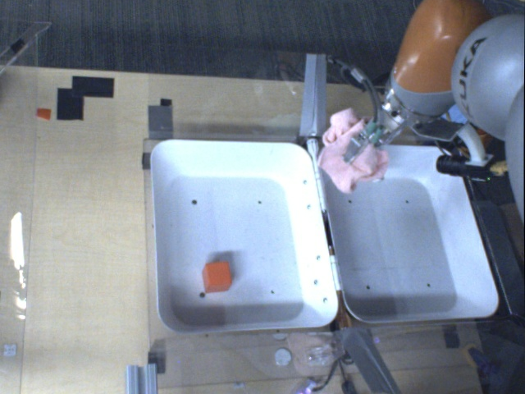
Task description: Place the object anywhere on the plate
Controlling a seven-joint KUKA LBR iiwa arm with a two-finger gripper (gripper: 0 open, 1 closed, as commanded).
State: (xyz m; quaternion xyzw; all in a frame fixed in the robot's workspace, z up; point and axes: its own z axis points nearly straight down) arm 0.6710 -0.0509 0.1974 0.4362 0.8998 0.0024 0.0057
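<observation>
Pink cloth point(351, 156) bunched at the right bin's point(459, 302) far-left corner, hand point(367, 138) on top of it; can't tell its state. Looks soft, light, floppy: pinch a raised fold mid-bunch. Orange block point(217, 277) in left bin point(172, 245).

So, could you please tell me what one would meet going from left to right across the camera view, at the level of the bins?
Wooden bench top → left white bin → orange cube inside it → right white bin.
</observation>
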